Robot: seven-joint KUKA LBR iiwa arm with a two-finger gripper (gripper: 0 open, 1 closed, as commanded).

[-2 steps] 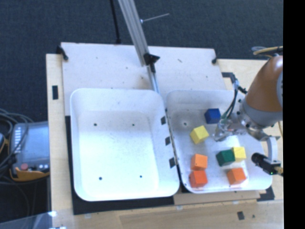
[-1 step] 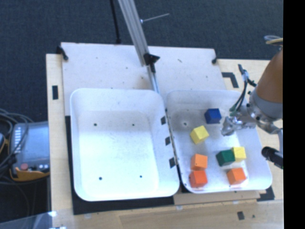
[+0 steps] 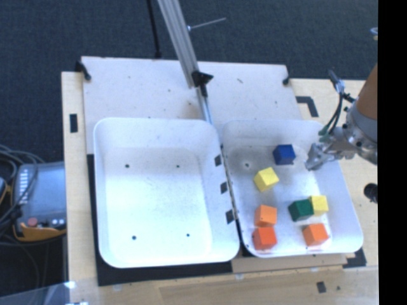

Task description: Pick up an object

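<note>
The right bin [image 3: 245, 142] holds several small blocks: a blue cube [image 3: 284, 154], a yellow cube [image 3: 266, 178], a green block [image 3: 299, 210] touching a smaller yellow one [image 3: 319, 203], and three orange cubes [image 3: 266, 215] [image 3: 264, 237] [image 3: 315, 234]. My gripper [image 3: 315, 158] reaches in from the right and hangs over the bin's right side, just right of the blue cube. Nothing shows between its fingers.
The left bin [image 3: 108, 138] lies beside the right one. A slanted metal rail [image 3: 181, 37] rises from between the bins toward the top. Grey equipment and cables [image 3: 32, 196] sit off the bench at far left.
</note>
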